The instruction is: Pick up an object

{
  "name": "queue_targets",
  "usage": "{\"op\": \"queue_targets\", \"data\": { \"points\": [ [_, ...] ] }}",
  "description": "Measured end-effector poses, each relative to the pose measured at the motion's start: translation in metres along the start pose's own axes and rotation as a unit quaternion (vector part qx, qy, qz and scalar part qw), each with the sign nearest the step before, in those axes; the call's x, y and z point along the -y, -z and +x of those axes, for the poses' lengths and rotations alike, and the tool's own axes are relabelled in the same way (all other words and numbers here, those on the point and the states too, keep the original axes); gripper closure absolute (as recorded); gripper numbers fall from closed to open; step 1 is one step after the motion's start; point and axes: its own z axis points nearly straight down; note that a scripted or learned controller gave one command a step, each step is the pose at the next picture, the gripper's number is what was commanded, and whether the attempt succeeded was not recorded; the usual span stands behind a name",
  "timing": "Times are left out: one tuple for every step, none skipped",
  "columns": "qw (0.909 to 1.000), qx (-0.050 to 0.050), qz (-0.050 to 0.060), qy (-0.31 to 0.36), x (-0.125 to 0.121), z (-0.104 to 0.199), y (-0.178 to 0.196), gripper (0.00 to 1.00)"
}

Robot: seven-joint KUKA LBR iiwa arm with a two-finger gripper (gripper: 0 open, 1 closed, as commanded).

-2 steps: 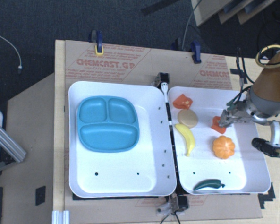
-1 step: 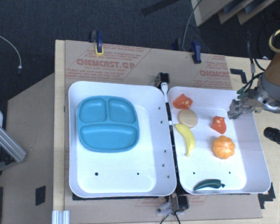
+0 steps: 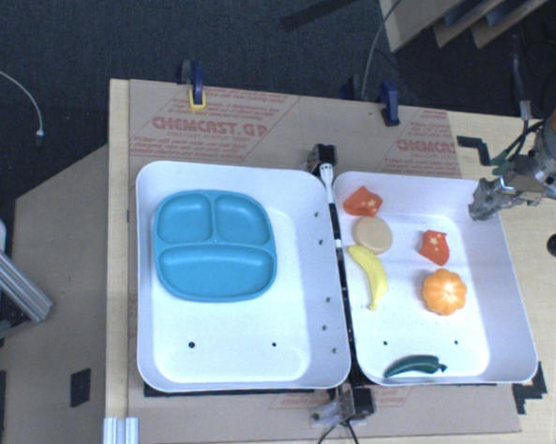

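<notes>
The small red piece (image 3: 434, 246) lies in the right bin (image 3: 500, 277), nearest the gripper (image 3: 486, 199), just below and to its left. The orange (image 3: 444, 292) sits farther that way. Whether the gripper is spread or closed cannot be told.

Both bins are white: the left bin (image 3: 223, 354) holds a bright blue plate (image 3: 215, 245). The right bin (image 3: 499, 286) has a yellow banana (image 3: 371, 275), an orange pumpkin (image 3: 444, 292), two red pieces (image 3: 362, 202) (image 3: 434, 246), a tan round cookie (image 3: 374, 235) and a dark green pepper (image 3: 416, 366). The board (image 3: 265, 122) underneath is brown with red letters.
</notes>
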Motion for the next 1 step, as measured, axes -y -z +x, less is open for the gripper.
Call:
{"op": "queue_targets", "data": {
  "points": [
    [1.0, 0.0, 0.0, 0.0, -0.0016, -0.0005, 0.0442, 1.0]
  ]
}}
